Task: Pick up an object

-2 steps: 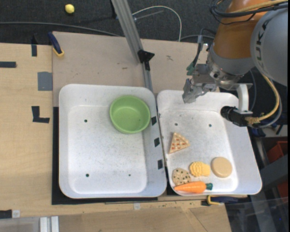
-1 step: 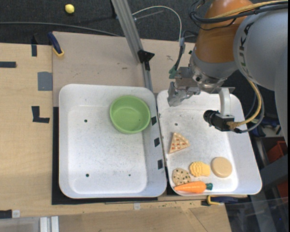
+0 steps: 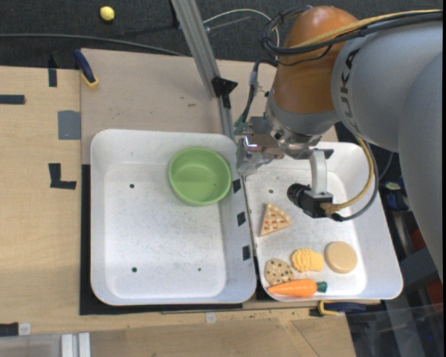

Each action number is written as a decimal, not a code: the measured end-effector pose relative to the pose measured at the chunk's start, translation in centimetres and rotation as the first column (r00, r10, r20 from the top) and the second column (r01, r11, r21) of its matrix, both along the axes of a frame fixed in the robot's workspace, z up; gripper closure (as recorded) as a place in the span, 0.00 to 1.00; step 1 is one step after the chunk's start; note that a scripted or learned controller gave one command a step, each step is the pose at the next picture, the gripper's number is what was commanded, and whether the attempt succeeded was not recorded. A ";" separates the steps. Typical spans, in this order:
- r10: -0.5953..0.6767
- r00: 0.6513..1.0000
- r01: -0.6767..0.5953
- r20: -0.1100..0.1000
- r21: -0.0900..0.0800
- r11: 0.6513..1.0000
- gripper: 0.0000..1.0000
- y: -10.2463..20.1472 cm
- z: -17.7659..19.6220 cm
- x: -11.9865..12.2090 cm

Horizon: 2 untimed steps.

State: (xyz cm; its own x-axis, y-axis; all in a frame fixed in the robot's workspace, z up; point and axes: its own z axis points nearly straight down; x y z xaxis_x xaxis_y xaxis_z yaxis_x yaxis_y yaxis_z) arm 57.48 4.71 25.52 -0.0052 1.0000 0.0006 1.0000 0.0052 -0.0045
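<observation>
My gripper [image 3: 250,153] hangs over the far left corner of the right bin [image 3: 372,274], close to the divider between the two bins, with nothing visibly held in it. A green bowl [image 3: 199,175] stands upright in the left bin [image 3: 119,222], just left of the gripper. In the right bin lie a pizza slice [image 3: 273,219], a chocolate-chip cookie [image 3: 279,271], a yellow corn piece [image 3: 306,259], a round tan biscuit [image 3: 341,257] and an orange carrot [image 3: 297,288] along the near wall.
A slanted metal pole [image 3: 197,43] rises behind the bins, near the gripper. The big grey arm [image 3: 394,88] covers the right bin's far right part. A small yellow ball [image 3: 107,13] lies far off on the dark floor.
</observation>
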 end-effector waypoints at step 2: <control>-0.004 1.000 0.004 0.002 -0.001 1.000 0.00 4.2 -1.7 -1.9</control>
